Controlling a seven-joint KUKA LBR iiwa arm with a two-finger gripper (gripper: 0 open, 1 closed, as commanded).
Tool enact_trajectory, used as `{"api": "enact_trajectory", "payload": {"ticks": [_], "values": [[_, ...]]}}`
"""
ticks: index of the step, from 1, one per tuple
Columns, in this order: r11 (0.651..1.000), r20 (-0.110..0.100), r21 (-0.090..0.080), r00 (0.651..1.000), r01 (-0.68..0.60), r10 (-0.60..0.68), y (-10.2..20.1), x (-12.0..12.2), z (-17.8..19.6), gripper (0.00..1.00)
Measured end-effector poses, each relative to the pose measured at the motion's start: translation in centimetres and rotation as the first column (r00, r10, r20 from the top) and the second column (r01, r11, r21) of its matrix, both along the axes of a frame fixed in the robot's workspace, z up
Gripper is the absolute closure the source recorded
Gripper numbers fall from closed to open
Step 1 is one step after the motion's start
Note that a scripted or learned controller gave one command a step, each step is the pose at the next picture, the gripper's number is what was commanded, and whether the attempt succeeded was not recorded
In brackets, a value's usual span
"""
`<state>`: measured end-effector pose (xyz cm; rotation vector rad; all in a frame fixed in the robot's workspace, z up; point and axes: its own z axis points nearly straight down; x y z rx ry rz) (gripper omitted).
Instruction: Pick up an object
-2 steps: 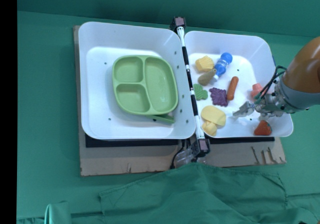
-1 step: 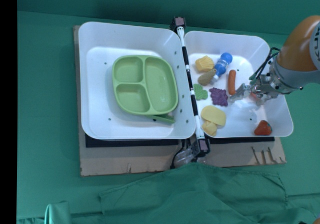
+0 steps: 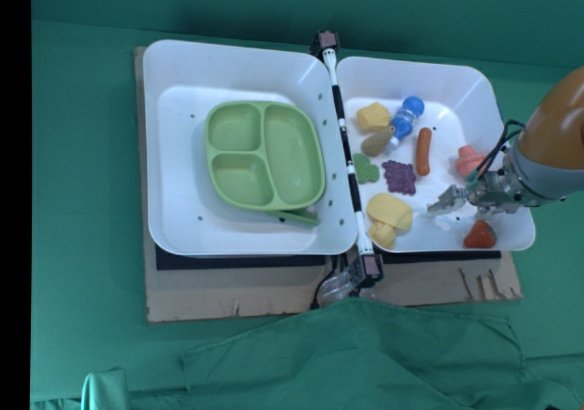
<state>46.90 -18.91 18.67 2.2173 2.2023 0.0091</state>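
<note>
The right bin (image 3: 474, 89) holds several toy foods: a yellow block (image 3: 372, 115), a blue bottle (image 3: 406, 116), an orange sausage (image 3: 423, 151), a purple grape bunch (image 3: 399, 176), a green leaf piece (image 3: 365, 169), a yellow cheese piece (image 3: 389, 215), a pink piece (image 3: 469, 160) and a red strawberry (image 3: 479, 235). My gripper (image 3: 449, 201) hangs low over the bin's front right part, between the cheese piece and the strawberry. Its fingers look spread, with nothing between them.
The left bin (image 3: 173, 79) bears a green three-compartment plate (image 3: 265, 154). A black-and-white bar (image 3: 342, 139) joins the two bins. Green cloth (image 3: 365, 353) lies bunched at the front. The arm's grey and orange wrist (image 3: 557, 139) covers the right bin's right edge.
</note>
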Motion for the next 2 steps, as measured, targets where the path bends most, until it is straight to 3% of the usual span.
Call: {"api": "enact_trajectory", "payload": {"ticks": [1,2], "values": [[1.0,-0.01,0.009,1.0,-0.014,0.014,10.1,0.0,2.0,0.0],[1.0,-0.006,0.007,1.0,-0.003,0.003,6.0,4.3,-0.4,0.0]]}}
